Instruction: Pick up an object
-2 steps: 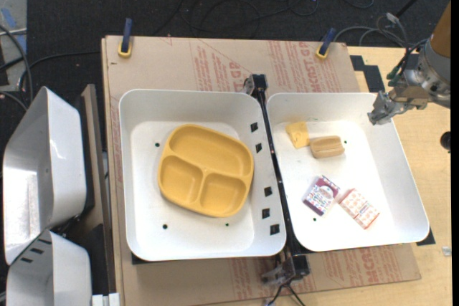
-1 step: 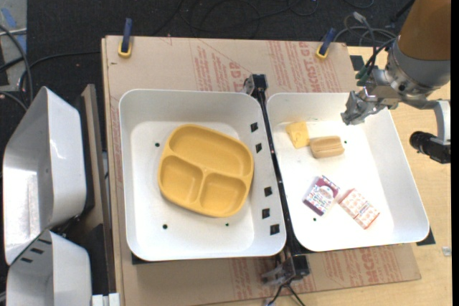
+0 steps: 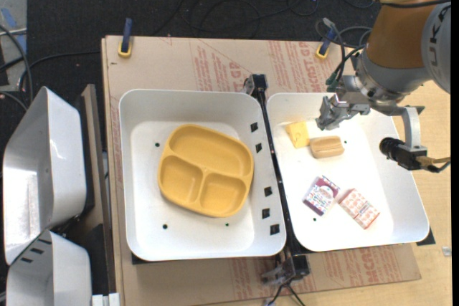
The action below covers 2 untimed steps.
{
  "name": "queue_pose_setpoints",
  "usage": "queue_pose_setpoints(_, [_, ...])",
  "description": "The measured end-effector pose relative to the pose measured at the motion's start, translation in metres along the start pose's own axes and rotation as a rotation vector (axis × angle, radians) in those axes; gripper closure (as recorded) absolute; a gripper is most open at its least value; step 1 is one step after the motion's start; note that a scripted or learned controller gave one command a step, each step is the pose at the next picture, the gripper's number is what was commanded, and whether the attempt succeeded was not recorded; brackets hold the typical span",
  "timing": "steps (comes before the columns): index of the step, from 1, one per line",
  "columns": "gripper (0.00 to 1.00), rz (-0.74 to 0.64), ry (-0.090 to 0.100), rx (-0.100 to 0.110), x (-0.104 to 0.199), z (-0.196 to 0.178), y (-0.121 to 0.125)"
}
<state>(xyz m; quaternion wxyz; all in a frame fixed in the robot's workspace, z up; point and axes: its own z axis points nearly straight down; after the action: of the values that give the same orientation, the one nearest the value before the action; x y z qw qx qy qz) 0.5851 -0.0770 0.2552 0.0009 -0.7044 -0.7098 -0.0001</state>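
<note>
My gripper (image 3: pixel 328 118) hangs over the back of the right bin (image 3: pixel 401 226), pointing down just above and right of a yellow block (image 3: pixel 297 133). A tan oblong piece (image 3: pixel 325 147) lies directly below the gripper in the view, apart from it. A purple and white packet (image 3: pixel 320 195) and a pink patterned packet (image 3: pixel 358 208) lie nearer the front of that bin. Nothing shows between the gripper's tips.
The left bin (image 3: pixel 136 226) holds a yellow divided tray (image 3: pixel 204 170). A black divider with clips (image 3: pixel 269 175) runs between the bins. Clamps (image 3: pixel 126 39) stand at the bench's back corners, and white containers (image 3: pixel 39 168) sit off to the left.
</note>
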Motion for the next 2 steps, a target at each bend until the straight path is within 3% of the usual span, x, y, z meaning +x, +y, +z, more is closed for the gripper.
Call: queue_pose_setpoints(2, [1.0,-0.001,0.0,0.0,0.101,0.0,-0.019])
